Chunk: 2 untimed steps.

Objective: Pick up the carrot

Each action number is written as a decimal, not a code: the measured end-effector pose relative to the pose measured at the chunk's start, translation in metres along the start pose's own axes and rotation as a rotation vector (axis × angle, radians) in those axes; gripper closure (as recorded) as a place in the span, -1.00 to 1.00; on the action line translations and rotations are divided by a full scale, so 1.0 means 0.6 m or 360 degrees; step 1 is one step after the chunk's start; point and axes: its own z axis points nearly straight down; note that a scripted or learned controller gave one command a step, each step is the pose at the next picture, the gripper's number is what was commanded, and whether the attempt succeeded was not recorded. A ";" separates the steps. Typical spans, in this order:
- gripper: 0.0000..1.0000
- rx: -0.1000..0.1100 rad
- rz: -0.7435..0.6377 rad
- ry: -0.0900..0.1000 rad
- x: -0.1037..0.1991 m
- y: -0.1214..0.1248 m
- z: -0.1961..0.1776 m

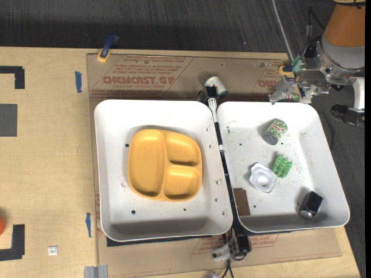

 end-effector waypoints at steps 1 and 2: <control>-1.00 0.0005 0.0290 0.0002 0.220 -0.085 0.080; -1.00 0.0005 -0.0017 0.0001 0.327 -0.155 0.123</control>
